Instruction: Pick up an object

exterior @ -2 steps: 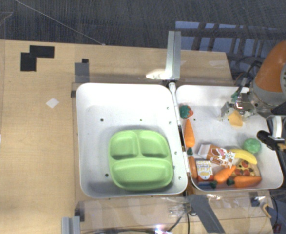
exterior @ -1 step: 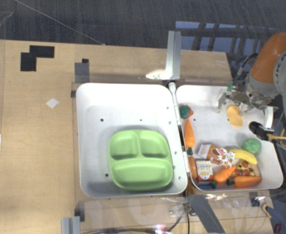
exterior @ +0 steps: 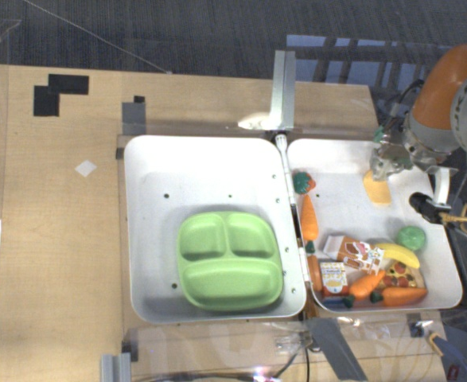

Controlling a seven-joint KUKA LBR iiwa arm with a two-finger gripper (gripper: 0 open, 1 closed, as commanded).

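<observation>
Nearest the camera, the left bin carries a green divided plate. The right bin crowds its toys along the near wall, leaving its far half open. There my gripper hangs over a small yellow block; I cannot tell whether it has a hold. The pick looks unfinished, with the lift remaining.

A small yellow-orange block sits in the upper part of the right bin, apart from the other toys, directly below the gripper. It looks like a soft wedge, pale at the top and deeper orange lower down, resting on the white floor. Whether the gripper touches it cannot be told.
</observation>
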